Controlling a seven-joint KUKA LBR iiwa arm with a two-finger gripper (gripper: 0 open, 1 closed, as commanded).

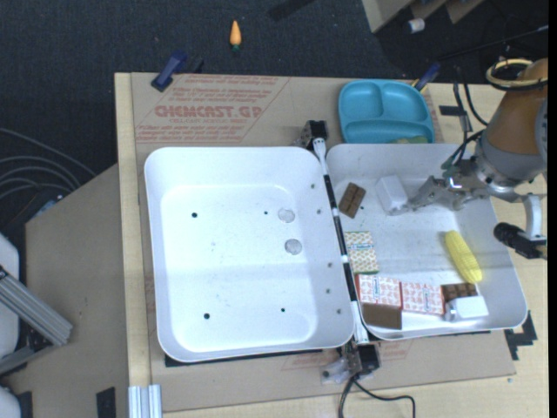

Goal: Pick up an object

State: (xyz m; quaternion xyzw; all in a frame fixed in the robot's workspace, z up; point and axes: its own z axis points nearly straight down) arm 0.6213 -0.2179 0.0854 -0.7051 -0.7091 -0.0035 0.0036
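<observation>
Right bin [487, 320], near edge: a row of flat packets is laid along the front wall: a red-and-white patterned packet [422, 298], a brown packet [380, 315] at its left, and a small white block [470, 306] at its right.
Packet by divider: a green-and-white patterned packet [361, 252] is seen just beside the wall shared with the left bin.
Yellow object: a corn-shaped yellow piece [463, 255] lies on the floor of the right bin, right of centre, apart from the gripper.
Brown piece: a small brown rectangle [351, 200] is tilted near the divider, further back.
White object: a pale block [391, 192] rests at mid-bin, just beside the fingertips.
Gripper [416, 200]: lowered into the right bin from the right; whether the fingers are spread or closed cannot be told, and nothing is seen held.
Left bin [174, 168]: two small round discs [290, 231] are noted on its floor.
Beyond the bins: a blue divided tray [385, 111] sits on the bench behind the right bin.
</observation>
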